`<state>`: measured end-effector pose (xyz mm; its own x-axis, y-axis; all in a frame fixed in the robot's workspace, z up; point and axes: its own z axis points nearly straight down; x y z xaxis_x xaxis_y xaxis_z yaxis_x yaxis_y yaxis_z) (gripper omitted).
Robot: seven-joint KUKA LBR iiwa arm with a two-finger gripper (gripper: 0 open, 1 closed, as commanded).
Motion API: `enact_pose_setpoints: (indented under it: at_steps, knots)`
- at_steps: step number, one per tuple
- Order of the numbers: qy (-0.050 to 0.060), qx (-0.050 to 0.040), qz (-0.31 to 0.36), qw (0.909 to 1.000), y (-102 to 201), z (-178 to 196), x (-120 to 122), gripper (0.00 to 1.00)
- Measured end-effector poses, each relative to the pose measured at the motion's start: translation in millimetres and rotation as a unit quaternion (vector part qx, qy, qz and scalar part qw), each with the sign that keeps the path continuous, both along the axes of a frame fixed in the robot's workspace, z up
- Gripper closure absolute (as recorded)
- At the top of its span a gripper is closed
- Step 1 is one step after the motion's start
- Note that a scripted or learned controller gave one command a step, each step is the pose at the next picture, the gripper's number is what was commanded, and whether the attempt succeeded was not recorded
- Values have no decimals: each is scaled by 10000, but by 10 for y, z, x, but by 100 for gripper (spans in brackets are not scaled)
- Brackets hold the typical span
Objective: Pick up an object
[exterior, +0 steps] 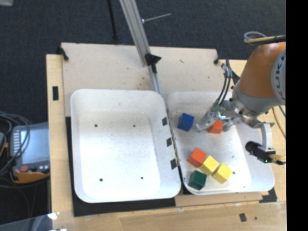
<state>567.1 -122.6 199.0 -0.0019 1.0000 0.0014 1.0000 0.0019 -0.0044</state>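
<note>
In the right bin, my gripper hangs below the grey and orange arm, which reaches in from the right. A small red-orange block sits between its grey fingers, and the gripper is shut on it. A blue block lies just left of the gripper, apart from it. Nearer the front of the bin sit an orange block, two yellow blocks and a green block.
The left bin lies beside the right one, with a shared wall between them. A slanted aluminium pole rises behind the bins. A black cable end hangs off the arm over the right bin's right side.
</note>
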Motion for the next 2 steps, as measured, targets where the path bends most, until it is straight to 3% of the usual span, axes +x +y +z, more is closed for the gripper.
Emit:
enact_pose_setpoints:
  at_steps: [1,2]
  knots:
    - [-28,-6,-7,10000,-3,26,10,0]
    - [8,-11,-15,10000,-37,-588,-55,0]
